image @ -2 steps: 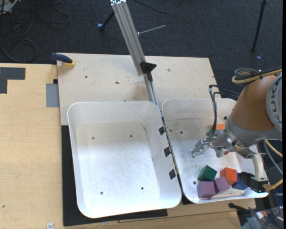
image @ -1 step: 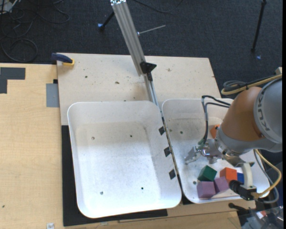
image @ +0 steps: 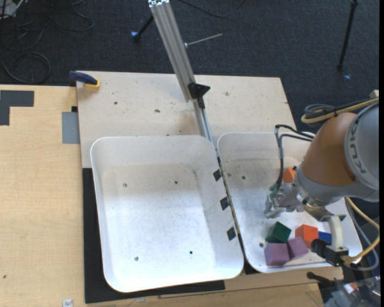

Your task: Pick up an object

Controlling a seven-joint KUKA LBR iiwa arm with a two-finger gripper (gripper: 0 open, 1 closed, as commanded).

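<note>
Jaws [image: 278,204] sit low in the right bin [image: 256,155], metal fingertips pointing down toward the bin floor; too small and cluttered to tell how far apart they stand, and nothing visibly between them. Cannot tell if they grip anything.

Green block [image: 280,232] lies just below the jaws, close but with a small gap showing. Two purple blocks sit below the green block: one [image: 276,254] right under it, the other [image: 297,247] to its right, both touching or nearly touching each other. Orange block [image: 306,233] is right of the green block, beside a small blue piece [image: 324,237]. Another orange block [image: 288,174] is above the green block, partly hidden by the wrist, near the bin's right side.

Arm [image: 336,158] comes in from the right over the green block's side of the bin, orange band and grey link above it, cables looped around it.

Left bin [image: 115,149] is well left of the green block, separated by the shared rim with black clips [image: 224,203]. A slanted metal rail [image: 176,50] rises from the rim's far end. Both bins rest on the counter [image: 134,101]; a blue-yellow clamp [image: 84,79] sits at its far left corner.
</note>
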